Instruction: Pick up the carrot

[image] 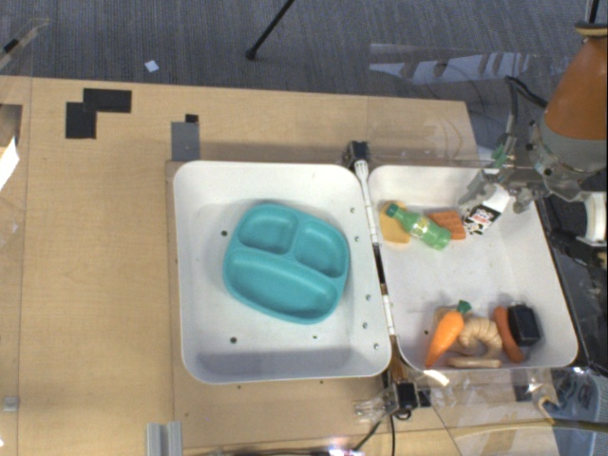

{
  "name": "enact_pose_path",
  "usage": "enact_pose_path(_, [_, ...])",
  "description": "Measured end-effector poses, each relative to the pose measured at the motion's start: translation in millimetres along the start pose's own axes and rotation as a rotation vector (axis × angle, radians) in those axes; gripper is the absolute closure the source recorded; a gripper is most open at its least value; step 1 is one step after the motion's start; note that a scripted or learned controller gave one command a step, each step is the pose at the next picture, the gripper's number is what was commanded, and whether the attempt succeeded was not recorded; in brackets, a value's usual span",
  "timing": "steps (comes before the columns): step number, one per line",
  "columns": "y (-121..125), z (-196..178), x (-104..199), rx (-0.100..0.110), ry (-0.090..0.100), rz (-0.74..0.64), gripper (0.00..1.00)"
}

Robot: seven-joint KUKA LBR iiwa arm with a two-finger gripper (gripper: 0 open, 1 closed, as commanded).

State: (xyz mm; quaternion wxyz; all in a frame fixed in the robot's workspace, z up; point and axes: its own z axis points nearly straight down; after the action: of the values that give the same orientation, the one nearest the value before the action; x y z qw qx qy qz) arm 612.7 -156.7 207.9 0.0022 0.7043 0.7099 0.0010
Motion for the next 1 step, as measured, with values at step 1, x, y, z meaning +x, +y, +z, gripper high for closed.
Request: enact_pose_path(1, [-70.2, 43.8, 20.3, 0.004, 0.002, -0.030, 0.00])
